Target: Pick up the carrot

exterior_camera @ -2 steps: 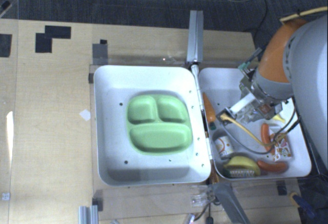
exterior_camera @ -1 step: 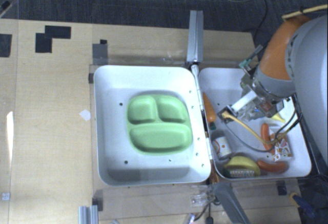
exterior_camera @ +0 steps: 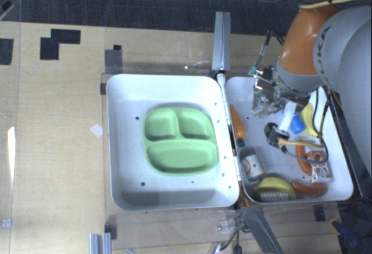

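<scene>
2 white bins (exterior_camera: 125,96), 1 green tray (exterior_camera: 179,139), 1 carrot (exterior_camera: 236,123), 1 can (exterior_camera: 251,165).

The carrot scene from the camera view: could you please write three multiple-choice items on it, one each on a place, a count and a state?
1. Where does the carrot lie?
A. In the right bin, against its left wall
B. On the green tray
C. On the bench outside the bins

2. How many compartments has the green tray?
A. Two
B. Three
C. Five

3. How does the carrot stand with the gripper?
A. Lifted clear of the bin
B. Clamped between its fingers
C. Lying apart, ungrasped

Answers: 1 A, it lies along the dividing wall; 2 B, two small above one long; 3 C, the gripper hovers to its right.
</scene>
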### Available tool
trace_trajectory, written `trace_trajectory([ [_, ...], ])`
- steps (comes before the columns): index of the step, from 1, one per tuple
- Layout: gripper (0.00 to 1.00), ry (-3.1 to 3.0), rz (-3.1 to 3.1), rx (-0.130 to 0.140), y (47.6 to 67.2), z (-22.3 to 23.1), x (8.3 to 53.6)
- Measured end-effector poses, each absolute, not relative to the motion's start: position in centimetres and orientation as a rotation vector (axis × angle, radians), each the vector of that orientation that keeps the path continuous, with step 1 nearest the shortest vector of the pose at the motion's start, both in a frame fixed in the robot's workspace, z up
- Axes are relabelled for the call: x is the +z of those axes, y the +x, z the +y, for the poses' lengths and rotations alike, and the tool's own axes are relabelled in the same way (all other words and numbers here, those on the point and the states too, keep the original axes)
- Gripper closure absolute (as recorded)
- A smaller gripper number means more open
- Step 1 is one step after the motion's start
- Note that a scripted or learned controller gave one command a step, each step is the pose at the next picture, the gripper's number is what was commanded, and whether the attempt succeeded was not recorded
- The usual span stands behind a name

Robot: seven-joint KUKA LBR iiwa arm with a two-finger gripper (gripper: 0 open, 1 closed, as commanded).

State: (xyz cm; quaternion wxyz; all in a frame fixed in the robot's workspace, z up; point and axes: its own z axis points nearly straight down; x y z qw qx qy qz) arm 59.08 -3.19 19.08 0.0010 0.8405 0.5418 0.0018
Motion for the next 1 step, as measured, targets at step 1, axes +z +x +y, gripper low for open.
trace_trajectory([
  [1,1.0,2.807,1.412,0.003,57.46,5.22,18.46],
])
